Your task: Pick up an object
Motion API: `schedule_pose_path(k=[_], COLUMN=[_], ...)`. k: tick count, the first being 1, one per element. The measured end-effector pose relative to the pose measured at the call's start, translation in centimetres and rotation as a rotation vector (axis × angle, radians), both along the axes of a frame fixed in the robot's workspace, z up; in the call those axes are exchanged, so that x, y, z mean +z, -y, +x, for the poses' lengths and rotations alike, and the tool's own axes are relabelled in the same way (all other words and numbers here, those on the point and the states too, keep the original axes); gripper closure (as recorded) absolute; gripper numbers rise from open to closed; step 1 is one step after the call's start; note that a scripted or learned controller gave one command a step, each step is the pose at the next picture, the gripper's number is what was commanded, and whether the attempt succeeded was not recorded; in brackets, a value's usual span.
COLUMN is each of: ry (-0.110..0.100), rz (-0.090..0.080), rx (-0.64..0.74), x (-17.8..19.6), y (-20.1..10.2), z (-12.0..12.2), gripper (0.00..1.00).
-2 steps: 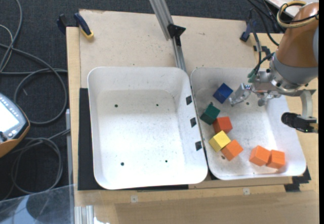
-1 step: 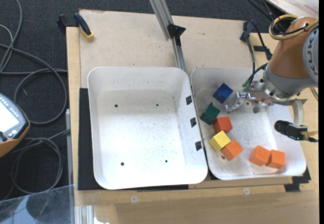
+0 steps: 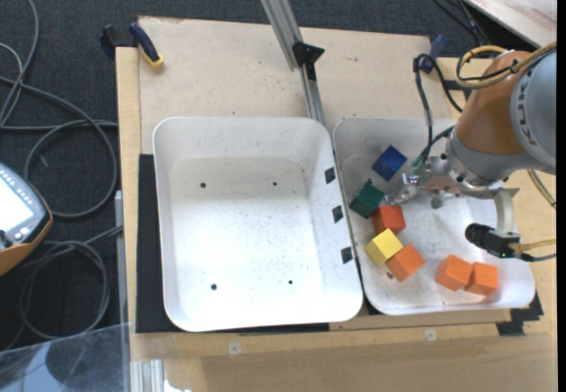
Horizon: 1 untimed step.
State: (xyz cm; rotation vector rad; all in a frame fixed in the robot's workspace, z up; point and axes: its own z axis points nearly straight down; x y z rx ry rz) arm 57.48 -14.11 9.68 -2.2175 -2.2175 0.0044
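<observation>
Several small blocks lie in the right bin (image 3: pixel 442 300). A blue block (image 3: pixel 389 162) sits toward the back, a green block (image 3: pixel 367 200) rests by the left wall, and a red-orange block (image 3: pixel 388 219) lies just below it. Nearer the front are a yellow block (image 3: pixel 385 246) and an orange block (image 3: pixel 405 263) touching it. Two more orange blocks (image 3: pixel 455 272) (image 3: pixel 484 278) sit side by side at the front right. My gripper (image 3: pixel 402 193) hangs low in the bin between the blue, green and red-orange blocks, its tip just right of the green block. No block shows in its grasp.
The left bin (image 3: pixel 177 204) stands beside the right one, with a raised divider wall between them. A metal pole (image 3: pixel 279 10) slants up from the bench behind the bins. The grey and orange arm (image 3: pixel 504 125) covers the right bin's back right corner. Cables trail at the right.
</observation>
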Motion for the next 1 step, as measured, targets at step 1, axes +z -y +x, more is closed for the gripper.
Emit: schedule_pose_path(k=[1], ry=[0.007], rz=[-0.001], rx=[0.000], x=[1.39], y=[0.01], z=[0.18], gripper=[1.00])
